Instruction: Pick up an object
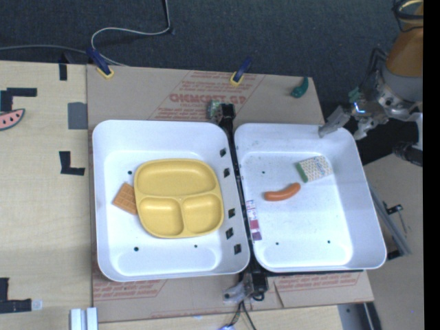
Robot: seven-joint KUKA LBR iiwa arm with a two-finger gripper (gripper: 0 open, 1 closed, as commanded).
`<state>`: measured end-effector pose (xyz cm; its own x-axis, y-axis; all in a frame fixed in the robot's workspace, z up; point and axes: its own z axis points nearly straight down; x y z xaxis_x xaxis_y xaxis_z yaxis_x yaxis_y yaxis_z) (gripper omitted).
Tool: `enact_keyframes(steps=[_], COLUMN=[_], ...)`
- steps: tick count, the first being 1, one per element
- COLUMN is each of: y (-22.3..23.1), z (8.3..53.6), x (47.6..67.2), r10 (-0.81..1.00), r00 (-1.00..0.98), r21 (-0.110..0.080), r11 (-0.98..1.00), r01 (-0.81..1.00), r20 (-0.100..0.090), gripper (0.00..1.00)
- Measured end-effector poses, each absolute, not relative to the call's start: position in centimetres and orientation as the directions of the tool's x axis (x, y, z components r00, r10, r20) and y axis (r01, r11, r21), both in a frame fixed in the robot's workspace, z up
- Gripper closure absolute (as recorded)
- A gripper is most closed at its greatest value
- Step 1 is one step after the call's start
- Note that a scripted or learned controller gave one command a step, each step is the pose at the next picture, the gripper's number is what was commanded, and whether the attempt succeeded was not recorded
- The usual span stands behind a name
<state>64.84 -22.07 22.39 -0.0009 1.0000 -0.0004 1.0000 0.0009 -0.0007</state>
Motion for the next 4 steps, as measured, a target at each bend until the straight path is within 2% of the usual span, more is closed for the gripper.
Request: enact_keyframes(steps=[1,2,3,4], y=[-19.0,-14.6,-14.6,-14.6], z=[9.1,9.2,10.2,11.1], x=[66.4,63.2,63.3,63.2], r10=[1.000,1.000,1.000,1.000], r00=[-0.003,-0.002,-0.003,-0.003], r21=[0.010,0.019,0.020,0.019], r11=[0.003,0.003,0.003,0.003], r01=[1.000,1.000,1.000,1.000], r20=[-0.004,-0.009,-0.010,-0.009], gripper=[0.00,0.00,1.00,1.00])
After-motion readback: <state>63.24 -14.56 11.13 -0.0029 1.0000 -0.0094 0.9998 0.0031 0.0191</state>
